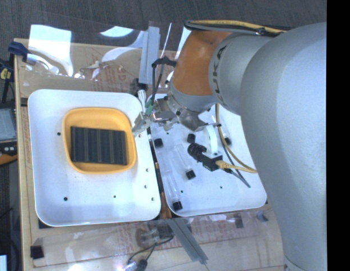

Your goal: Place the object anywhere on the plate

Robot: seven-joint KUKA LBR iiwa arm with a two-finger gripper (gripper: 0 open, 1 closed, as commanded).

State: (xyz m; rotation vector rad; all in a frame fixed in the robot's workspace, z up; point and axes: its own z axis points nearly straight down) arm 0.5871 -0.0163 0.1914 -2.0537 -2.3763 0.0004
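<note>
The gripper (143, 117) stands over the seam between the two bins, just beside the right rim of the yellow plate (97, 116), which sits in the left bin (79, 202). Whether it is released or clenched cannot be told. A small black block (158, 143) lies in the right bin (234, 191), near the gripper but apart from it, toward the view's lower edge; two further black blocks (190, 174) lie farther off in that bin.

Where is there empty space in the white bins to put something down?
The left bin has a bare strip between the yellow plate and its near edge, plus a thinner one along its left wall. The plate's middle holds a dark ridged block. The right bin is crowded: small black pieces and the arm over it.
</note>
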